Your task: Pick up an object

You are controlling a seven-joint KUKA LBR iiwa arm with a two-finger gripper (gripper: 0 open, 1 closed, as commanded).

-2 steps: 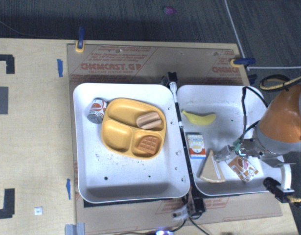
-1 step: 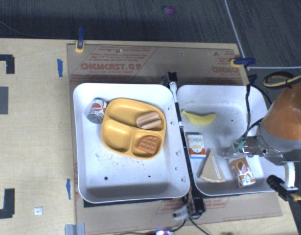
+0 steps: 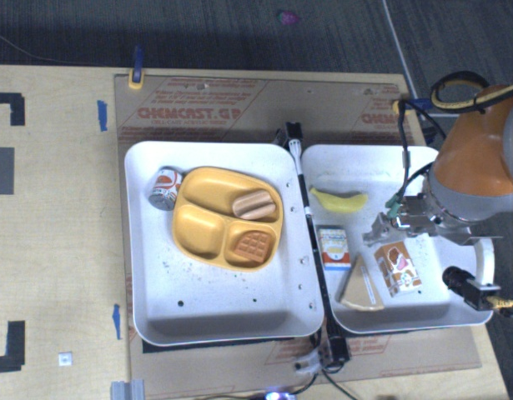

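Claw [image 3: 399, 223] low over the right bin [image 3: 356, 161], grip state impossible to tell, just above a brown packet [image 3: 398, 269], banana [image 3: 339, 199] near, yellow tray [image 3: 218, 215] in left bin [image 3: 156, 298]

This was a robotics lab. Two white bins [image 3: 139, 248] sat on a plywood board [image 3: 239, 98] marked with blue tape [image 3: 102, 115], holding toy food in a yellow tray [image 3: 198, 223], with cables [image 3: 456, 86] trailing from the arm [image 3: 481, 157].

Left bin [image 3: 148, 248]: yellow food tray [image 3: 227, 217] with hot dog [image 3: 254, 205] and waffle [image 3: 250, 246], can [image 3: 163, 188] beside it. Right bin [image 3: 364, 163]: banana [image 3: 339, 198], small cartons [image 3: 333, 247], gripper [image 3: 389, 223] above brown packet [image 3: 397, 267].
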